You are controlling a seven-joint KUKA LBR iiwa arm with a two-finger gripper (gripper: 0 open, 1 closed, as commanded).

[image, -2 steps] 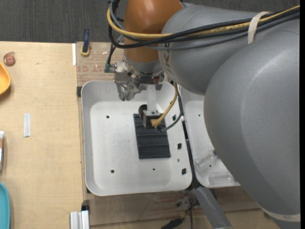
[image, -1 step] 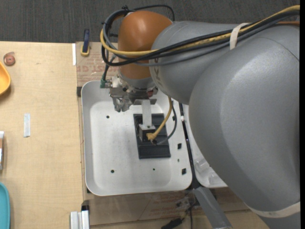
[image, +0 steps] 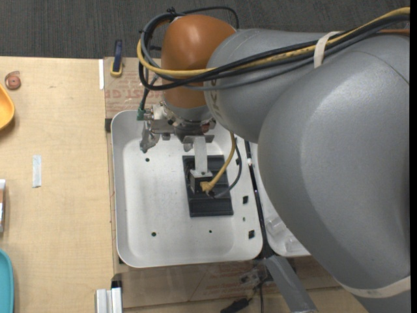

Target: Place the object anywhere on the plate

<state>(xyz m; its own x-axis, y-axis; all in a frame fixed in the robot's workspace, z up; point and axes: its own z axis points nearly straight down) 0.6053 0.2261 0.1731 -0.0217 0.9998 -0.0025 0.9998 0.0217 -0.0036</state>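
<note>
Reaching in from the right, the grey arm hangs its gripper low over the left bin, near that bin's upper-left corner as the camera sees it. The wrist points straight down, as suits a pick from above. Whether the gripper is open or closed cannot be told from this angle, and nothing can be seen held in it. The object to be placed cannot be picked out: the white floor under the gripper carries a few small dark holes, and the arm's bulk covers most of the right bin, so the object may lie hidden there. The plate is equally uncertain; an orange rim and a teal rim cut the left edge of the desk, and either may be it. If so, the carry would run leftward, out of the bin and across the bare wood. Loose items on the desk, a small reddish disc and a pale strip, lie well apart from both rims. Judged from this, the task stands at its pick stage, with placement not yet begun.
</note>
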